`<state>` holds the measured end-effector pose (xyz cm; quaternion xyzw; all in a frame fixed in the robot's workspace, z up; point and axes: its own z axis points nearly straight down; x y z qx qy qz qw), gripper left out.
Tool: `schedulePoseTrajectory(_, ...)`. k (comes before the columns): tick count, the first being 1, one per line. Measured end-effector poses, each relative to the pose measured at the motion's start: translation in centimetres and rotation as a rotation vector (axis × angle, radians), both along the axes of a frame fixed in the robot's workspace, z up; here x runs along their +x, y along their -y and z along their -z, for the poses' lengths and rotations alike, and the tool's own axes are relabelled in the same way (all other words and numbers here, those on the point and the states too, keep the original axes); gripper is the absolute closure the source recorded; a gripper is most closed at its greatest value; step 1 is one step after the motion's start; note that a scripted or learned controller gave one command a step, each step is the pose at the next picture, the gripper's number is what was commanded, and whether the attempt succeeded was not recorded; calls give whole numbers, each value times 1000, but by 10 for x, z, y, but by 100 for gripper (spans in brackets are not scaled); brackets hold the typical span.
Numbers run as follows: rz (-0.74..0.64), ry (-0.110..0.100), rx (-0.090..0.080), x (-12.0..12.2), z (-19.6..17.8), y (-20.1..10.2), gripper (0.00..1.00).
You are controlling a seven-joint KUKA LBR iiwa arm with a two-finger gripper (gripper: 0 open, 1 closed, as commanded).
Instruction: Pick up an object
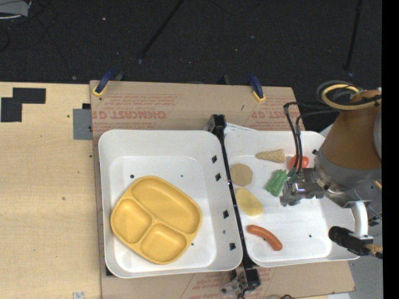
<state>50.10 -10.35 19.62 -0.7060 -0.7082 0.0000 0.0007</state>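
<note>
In the right bin (pixel 312 242) lie a green piece (pixel 275 182), a round tan cookie-like disc (pixel 242 174), a pale yellow slice (pixel 250 202), a tan wedge (pixel 270 156), a red-orange sausage (pixel 265 236) and a small red-orange item (pixel 298 162). My gripper (pixel 292 192) hangs low over the bin's middle, just right of the green piece and below the small red-orange item. The wrist covers its fingertips, and nothing shows between them.
The left bin (pixel 118 148) holds a yellow divided plate (pixel 156 218). A black divider (pixel 227 192) runs between the bins. Blue-and-yellow clamps (pixel 255 87) pin the cardboard at the back. The arm's body (pixel 352 145) looms over the right bin's right side.
</note>
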Motion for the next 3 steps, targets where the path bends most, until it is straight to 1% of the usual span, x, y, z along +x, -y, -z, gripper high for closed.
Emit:
schedulePoseTrajectory(1,0,1,0,14,-4,-46,100)
schedulePoseTrajectory(3,0,0,-1,28,2,-153,100)
